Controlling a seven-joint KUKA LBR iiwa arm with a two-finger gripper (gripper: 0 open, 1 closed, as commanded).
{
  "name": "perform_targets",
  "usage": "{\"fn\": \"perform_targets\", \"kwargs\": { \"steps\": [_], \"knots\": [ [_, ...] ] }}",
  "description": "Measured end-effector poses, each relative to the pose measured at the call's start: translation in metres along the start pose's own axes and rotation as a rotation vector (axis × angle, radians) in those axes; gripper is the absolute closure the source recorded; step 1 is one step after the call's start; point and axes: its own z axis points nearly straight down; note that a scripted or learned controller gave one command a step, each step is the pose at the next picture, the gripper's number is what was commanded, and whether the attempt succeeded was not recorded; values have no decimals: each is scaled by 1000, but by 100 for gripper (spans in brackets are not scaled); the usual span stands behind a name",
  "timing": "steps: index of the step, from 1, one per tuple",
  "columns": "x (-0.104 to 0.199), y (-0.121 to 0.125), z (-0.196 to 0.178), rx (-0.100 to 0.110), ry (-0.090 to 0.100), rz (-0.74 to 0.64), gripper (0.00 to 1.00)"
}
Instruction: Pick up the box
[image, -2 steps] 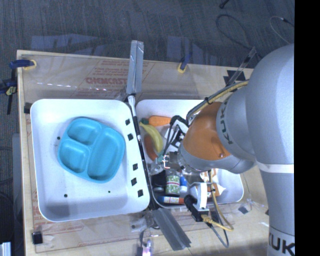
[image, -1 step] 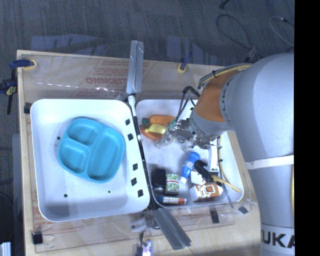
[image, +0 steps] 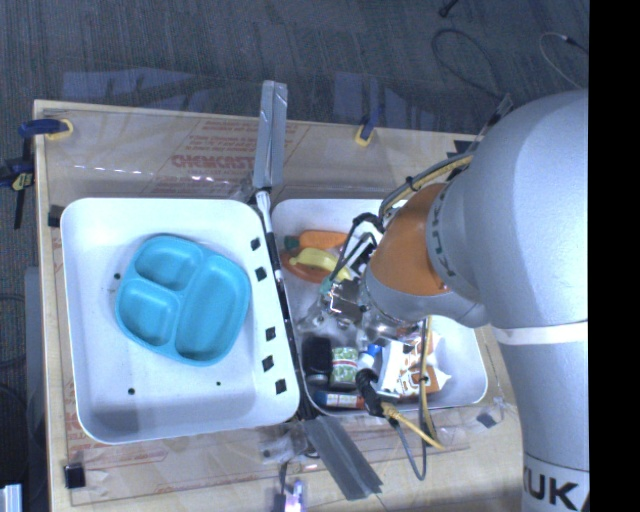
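In right bin (image: 470, 385) | box (image: 412, 368) just beside end effector (image: 352, 340)

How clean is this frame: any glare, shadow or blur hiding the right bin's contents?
Camera view: sharp on the blue tray; faint glare streaks on the bench sheeting; the arm looms large and shadows the cluttered right bin, where small items blur together.

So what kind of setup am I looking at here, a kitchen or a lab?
Most likely a robot test bench in a lab: a plywood bench held by clamps, two white bins, the left bin holding a blue divided tray, and the arm over the cluttered right bin.
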Motion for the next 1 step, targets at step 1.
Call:
{"fn": "perform_targets", "kwargs": {
  "steps": [1],
  "knots": [
    [0, 0, -9, 2, 0, -3, 100]
  ]
}}
